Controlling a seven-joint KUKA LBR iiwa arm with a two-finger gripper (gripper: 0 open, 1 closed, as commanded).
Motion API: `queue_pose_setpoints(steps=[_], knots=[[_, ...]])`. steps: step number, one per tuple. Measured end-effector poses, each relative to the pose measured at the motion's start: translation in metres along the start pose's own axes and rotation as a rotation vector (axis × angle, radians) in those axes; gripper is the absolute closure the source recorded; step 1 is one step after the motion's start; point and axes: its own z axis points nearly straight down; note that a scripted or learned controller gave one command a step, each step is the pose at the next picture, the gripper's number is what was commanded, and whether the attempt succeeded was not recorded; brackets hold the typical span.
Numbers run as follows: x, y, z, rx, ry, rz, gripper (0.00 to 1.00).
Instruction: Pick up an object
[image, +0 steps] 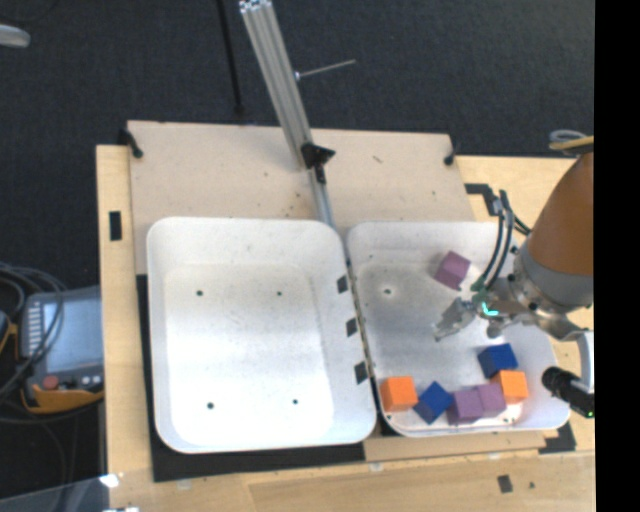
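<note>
The arm (565, 235) is a thick rounded column, orange over its upper part and grey in the section just behind the gripper (452, 321), which is a slim grey metal piece tapering to a thin pointed end. Dark cables (503, 238) loop along the arm's side above the gripper and run down toward the wrist, where a small teal-green light (488, 306) glows right behind the gripper. Farther back, a black cylindrical part (566, 388) and a pale bracket (584, 352) stick out below the wrist.
</note>
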Motion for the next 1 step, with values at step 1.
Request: queue_pose_setpoints(steps=[1], knots=[[-0.0006, 0.0006, -0.0013, -0.004, -0.001, 0.004, 0.00]])
